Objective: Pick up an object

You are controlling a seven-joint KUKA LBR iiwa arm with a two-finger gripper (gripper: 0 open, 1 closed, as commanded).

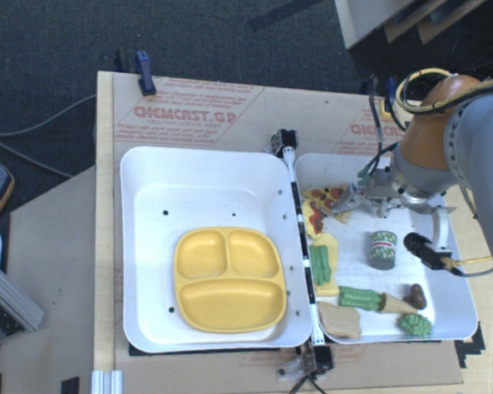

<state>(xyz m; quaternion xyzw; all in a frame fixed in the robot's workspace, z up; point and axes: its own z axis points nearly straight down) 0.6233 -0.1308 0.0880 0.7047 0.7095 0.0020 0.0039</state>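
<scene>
- Jaws [352, 200] hung over pizza slice [323, 201] in right bin [464, 318]; opening couldn't be told
- Slice likely light, flat, stiff plastic; pinch its edges

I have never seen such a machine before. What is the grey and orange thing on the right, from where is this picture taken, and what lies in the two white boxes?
The grey and orange thing is a robot arm. Its end effector, the part meant for grasping, hangs low over the right bin; I cannot tell whether it holds anything. One fixed camera above the bench looks down at a slant. The left bin holds a yellow divided plate. The right bin holds toy foods: a small green can, a green pickle-like piece, a broccoli piece, a slice of bread, and others.
</scene>
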